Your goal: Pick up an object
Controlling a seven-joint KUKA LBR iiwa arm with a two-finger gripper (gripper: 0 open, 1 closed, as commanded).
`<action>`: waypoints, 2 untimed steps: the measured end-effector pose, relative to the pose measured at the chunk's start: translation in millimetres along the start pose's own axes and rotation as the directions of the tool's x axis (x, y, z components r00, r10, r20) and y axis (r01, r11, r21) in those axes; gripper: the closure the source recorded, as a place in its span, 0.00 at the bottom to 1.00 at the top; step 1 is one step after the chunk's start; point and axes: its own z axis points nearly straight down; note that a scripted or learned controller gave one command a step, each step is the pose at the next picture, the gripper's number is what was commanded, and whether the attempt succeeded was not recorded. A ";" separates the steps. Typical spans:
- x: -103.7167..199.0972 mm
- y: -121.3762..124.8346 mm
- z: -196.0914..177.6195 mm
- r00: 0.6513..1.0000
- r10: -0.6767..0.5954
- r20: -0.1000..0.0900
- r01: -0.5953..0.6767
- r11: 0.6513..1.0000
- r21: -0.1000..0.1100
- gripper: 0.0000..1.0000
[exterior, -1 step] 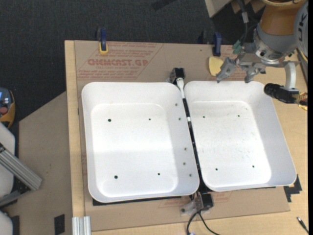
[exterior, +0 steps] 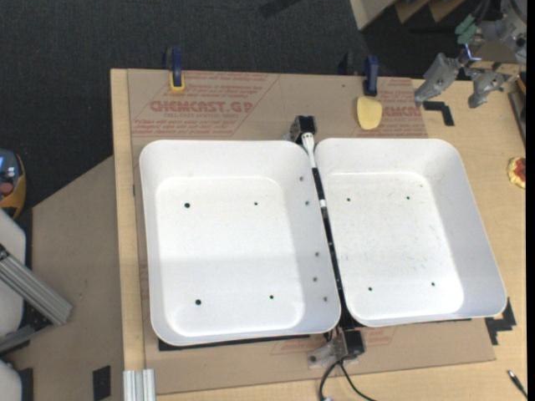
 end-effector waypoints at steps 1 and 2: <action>0.2 1.5 -3.2 1.000 -0.001 0.000 0.001 1.000 0.006 1.00; 23.4 35.7 93.3 1.000 -0.001 -0.003 0.001 1.000 0.016 1.00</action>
